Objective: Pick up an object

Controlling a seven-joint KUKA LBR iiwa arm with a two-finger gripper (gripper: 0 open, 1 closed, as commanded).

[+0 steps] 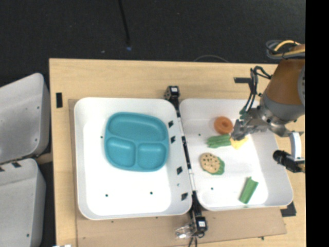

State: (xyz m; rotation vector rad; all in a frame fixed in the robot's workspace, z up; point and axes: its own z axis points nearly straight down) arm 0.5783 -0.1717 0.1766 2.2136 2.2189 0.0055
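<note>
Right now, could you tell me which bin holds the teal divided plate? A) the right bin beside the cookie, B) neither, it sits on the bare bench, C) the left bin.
C: the teal divided plate lies inside the left bin, while the cookie and the other food pieces lie in the right bin.

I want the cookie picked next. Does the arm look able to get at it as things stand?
Probably yes. The cookie lies flat in the right bin, uncovered, just below the gripper. A small green piece touches its right edge and might get caught in the grasp.
</note>
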